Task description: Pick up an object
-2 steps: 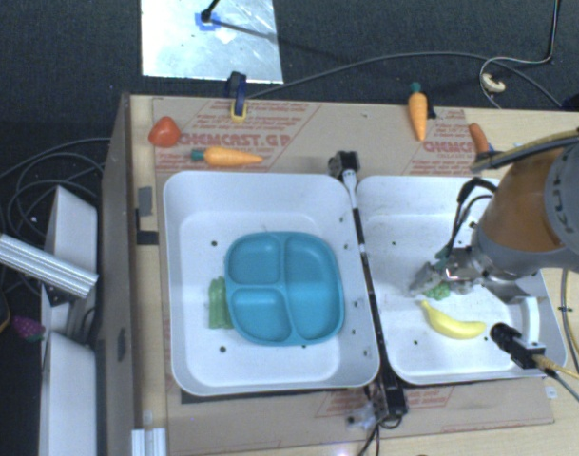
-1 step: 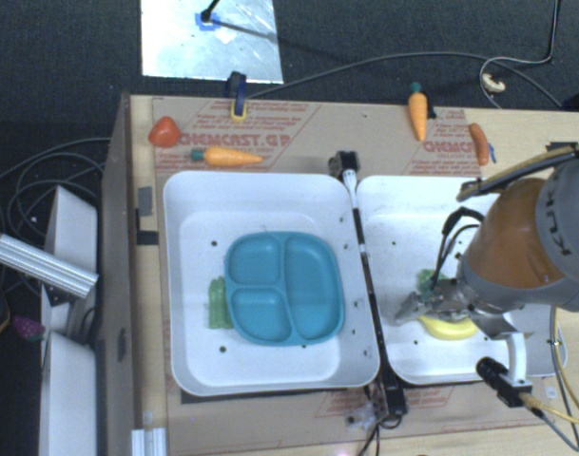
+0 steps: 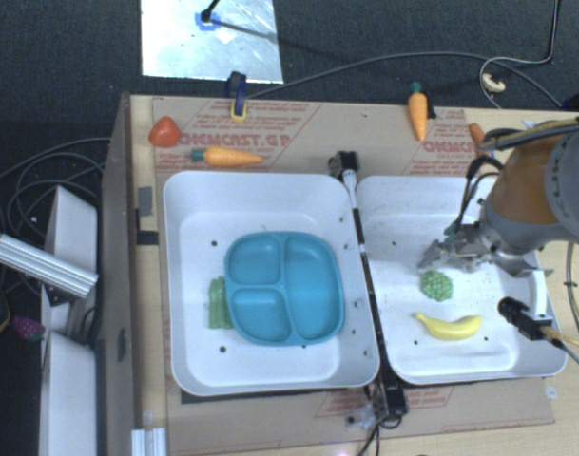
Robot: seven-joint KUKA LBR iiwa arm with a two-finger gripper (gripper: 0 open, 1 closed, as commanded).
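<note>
Reaching in from the right, the arm (image 3: 531,193) holds its gripper (image 3: 453,255) low in the right bin (image 3: 394,202), just above a green bumpy object (image 3: 436,285) (a banana (image 3: 450,326) lies near, below it). Nothing is visible between the spread fingers.

— Where's the camera looking from?
— High above the bench (image 3: 299,126), tilted down; both white bins sit mid-frame, the left bin (image 3: 189,255) and the right bin (image 3: 403,207).
— Close in?
— No, far enough back that dark floor (image 3: 61,55) shows past the bench's far and left edges.
</note>
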